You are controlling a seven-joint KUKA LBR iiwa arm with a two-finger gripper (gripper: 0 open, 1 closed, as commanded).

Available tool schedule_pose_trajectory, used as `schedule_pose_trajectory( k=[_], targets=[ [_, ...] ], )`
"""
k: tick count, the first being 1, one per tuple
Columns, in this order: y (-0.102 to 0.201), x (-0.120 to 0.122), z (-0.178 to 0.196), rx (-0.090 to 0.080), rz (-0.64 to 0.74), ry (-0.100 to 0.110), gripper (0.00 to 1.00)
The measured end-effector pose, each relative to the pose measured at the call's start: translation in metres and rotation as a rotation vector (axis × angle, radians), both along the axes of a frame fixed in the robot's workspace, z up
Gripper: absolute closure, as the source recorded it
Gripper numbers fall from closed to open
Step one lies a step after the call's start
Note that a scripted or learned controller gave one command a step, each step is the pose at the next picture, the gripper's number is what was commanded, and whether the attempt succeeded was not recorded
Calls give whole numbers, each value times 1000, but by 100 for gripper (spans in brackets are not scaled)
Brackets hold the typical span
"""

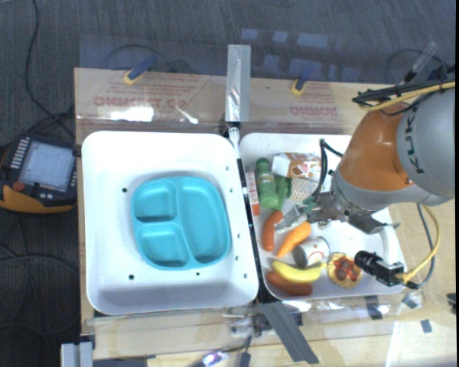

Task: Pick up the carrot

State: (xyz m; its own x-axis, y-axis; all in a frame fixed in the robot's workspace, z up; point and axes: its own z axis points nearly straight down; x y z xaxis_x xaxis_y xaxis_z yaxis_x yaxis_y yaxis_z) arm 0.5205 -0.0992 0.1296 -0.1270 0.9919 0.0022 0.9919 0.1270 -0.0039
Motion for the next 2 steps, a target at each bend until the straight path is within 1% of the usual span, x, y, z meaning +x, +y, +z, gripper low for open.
schedule_pose_trajectory(
  k=[1,2],
  targets=[
    [39,28,54,1,354,-4,0],
    [-15,7,-40,-3,521,-14,0]
  ],
)
